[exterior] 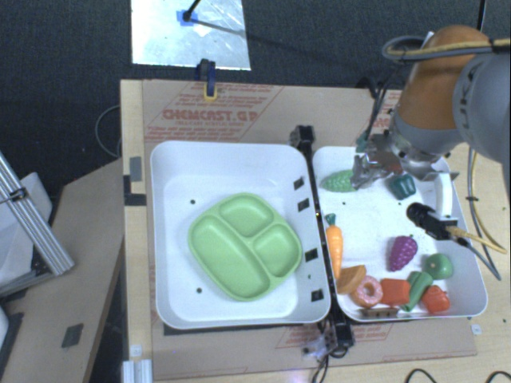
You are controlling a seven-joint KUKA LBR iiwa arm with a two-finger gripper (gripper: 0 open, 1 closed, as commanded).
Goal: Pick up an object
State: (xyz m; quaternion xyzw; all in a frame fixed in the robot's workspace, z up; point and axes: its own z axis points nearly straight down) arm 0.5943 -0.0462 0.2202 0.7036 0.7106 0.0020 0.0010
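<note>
Two white bins sit on the bench point(239, 106); in the right bin point(479, 294), the pincer point(363, 170) hangs just beside a green toy vegetable point(337, 182), its grip impossible to tell.

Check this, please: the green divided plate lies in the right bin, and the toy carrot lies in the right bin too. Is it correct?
Not quite. The camera view shows the green divided plate in the left bin, not the right one. The toy carrot does lie in the right bin, along its left wall.
</note>
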